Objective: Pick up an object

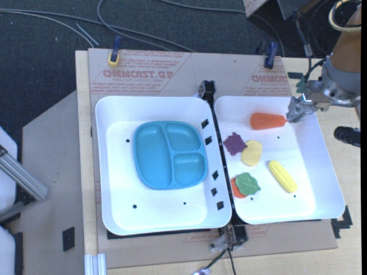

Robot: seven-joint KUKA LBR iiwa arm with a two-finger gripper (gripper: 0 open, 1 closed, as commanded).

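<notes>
In the right bin (321, 153) lie several toy foods: an orange carrot (266, 121) at the back, a purple grape bunch (234, 143), a pale yellow piece (252, 153), a yellow corn cob (282, 176) and a green leafy piece on an orange one (245, 185). My gripper (295, 113) hangs at the carrot's right end, close above the bin's back right part. No object shows between its fingers.
The left bin (114, 199) holds a blue divided plate (170, 154). Black clips line the seam between the bins (211, 148). Clamps sit at the board's back edge (114, 57). Cables run over the dark floor behind.
</notes>
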